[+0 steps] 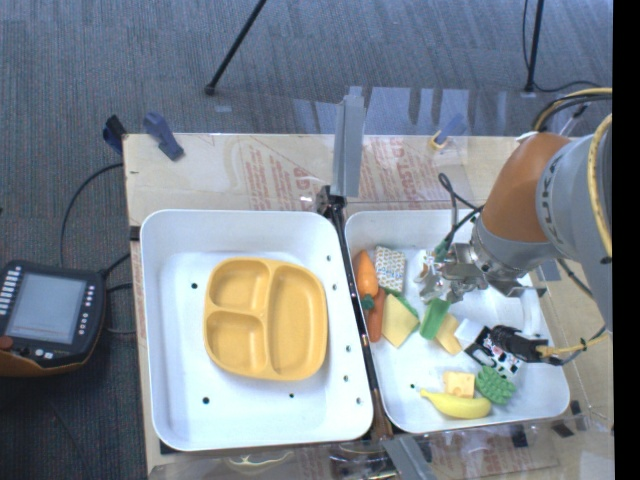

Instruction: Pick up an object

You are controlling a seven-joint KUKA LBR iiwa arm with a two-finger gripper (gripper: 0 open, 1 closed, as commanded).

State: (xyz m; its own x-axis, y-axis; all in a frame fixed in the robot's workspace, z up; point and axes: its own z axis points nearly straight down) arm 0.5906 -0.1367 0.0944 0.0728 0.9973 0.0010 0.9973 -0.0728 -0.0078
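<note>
My gripper (437, 280) hangs over the middle of the right bin (545, 393), reaching in from the right. Directly below it a green block (435, 319) stands tilted, its top end right at the gripper; whether it is gripped is unclear. A yellow wedge (400, 321) lies to the block's left and a small yellow piece (450, 334) to its right. An orange carrot (366, 277) and a patterned square piece (390, 266) lie by the bin's left wall.
Near the right bin's front edge lie a banana (455, 405), a holed cheese piece (459, 383) and a green knobbly item (495, 384). The left bin (165, 268) holds a yellow divided plate (267, 318). A grey post (348, 153) stands behind the bins.
</note>
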